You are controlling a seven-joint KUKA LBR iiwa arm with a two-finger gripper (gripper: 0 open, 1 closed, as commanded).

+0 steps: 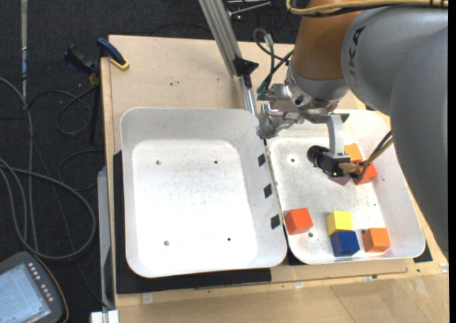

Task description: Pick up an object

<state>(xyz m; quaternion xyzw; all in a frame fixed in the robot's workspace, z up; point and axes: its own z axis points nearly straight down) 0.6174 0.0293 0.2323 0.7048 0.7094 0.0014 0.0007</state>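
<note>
Orange cube (298, 220), yellow cube (340, 222), blue cube (345, 243): matte, square-edged, in smooth white right bin (308, 187). Metal gripper (268, 125) over bin's left rim; open or closed, cannot tell.

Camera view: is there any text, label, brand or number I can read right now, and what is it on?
Nothing reads with certainty.
Grey arm: faint pale lettering on the shell next to the orange dome, too blurred to quote.
Handheld screen at the lower left corner: lit display, contents too small to read.
I see no other lettering.
</note>
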